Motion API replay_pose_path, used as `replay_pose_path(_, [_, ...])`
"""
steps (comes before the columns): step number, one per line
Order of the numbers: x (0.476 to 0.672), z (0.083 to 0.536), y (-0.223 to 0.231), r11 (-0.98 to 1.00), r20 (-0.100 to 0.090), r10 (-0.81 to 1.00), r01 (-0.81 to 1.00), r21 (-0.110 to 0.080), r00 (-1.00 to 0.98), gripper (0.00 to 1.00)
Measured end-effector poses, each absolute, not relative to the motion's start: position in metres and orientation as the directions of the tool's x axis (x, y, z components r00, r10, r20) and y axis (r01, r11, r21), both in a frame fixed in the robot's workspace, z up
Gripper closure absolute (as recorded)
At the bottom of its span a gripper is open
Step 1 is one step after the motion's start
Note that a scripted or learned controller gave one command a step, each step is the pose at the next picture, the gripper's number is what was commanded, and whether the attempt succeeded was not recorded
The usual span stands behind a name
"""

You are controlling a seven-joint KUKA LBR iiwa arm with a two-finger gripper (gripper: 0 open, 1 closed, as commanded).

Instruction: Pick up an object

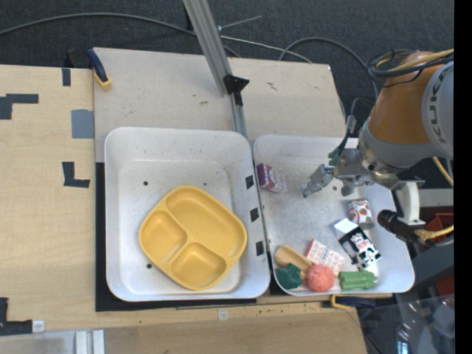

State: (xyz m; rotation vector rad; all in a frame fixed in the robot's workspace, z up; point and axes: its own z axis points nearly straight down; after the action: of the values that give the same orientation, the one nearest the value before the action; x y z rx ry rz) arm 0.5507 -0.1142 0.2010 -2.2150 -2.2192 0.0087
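My gripper [326,189] hangs over the middle of the right bin [295,150], open, with nothing between its fingers. A small purple and white packet [271,177] lies to its left, near the bin's left wall. Just right of and below the gripper sits a small red and white can [359,211], and under that a black and white carton [360,245]. Along the bin's front edge lie a pink and white packet [324,254], a tan block [291,257], a dark green piece [289,276], a red ball [320,278] and a light green piece [358,279].
The left bin [122,198] holds a yellow divided plate [193,236]. A grey metal pole [210,39] slants in from the top down to the wall between the bins. The grey and orange arm [405,116] fills the space above the right bin's far right side.
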Motion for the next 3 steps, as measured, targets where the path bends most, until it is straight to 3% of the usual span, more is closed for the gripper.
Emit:
replay_pose_path(2, [0.541, 0.091, -0.108, 0.001, 0.001, 1.000, 1.000, -0.008, -0.001, 0.00])
replay_pose_path(3, [0.543, 0.104, -0.107, 0.003, 0.002, 1.000, 1.000, -0.005, -0.003, 1.00])
